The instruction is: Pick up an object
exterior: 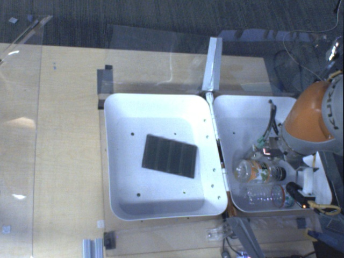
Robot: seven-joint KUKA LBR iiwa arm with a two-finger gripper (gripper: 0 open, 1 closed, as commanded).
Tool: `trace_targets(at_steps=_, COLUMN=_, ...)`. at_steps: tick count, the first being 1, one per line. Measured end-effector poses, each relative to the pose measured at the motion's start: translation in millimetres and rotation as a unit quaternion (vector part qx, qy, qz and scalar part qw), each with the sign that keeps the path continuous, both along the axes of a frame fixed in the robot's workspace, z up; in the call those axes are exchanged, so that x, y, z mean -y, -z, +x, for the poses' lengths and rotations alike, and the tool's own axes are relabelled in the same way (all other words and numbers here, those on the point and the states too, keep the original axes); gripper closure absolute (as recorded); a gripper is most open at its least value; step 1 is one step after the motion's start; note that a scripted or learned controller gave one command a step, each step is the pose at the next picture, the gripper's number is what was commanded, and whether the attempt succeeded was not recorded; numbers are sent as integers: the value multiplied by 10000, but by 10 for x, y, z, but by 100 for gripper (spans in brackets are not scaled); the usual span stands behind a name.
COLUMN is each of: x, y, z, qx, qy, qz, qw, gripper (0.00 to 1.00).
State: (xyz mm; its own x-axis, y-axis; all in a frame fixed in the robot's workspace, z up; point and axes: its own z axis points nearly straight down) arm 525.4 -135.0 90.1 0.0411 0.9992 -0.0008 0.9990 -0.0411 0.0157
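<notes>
A clear plastic bottle [253,171] with an orange and green label lies in the right bin [236,117], near its front. A second clear bottle [262,195] lies just in front of it, against the bin's front wall. My gripper [267,150] hangs low over the right bin, just behind and slightly right of the labelled bottle. The grey arm with its orange band [309,117] covers the bin's right side. A dark ribbed rectangular pad [170,156] lies flat in the middle of the left bin [123,117].
The two white bins share a raised divider [217,144]. A metal post [212,69] stands behind the bins at the divider. Wooden bench [54,144] stretches out to the left.
</notes>
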Motion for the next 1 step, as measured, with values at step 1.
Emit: trace_targets(at_steps=1, x=-12, y=-122, z=34, qx=44, qy=-8, qz=2, qw=10000, gripper=100)
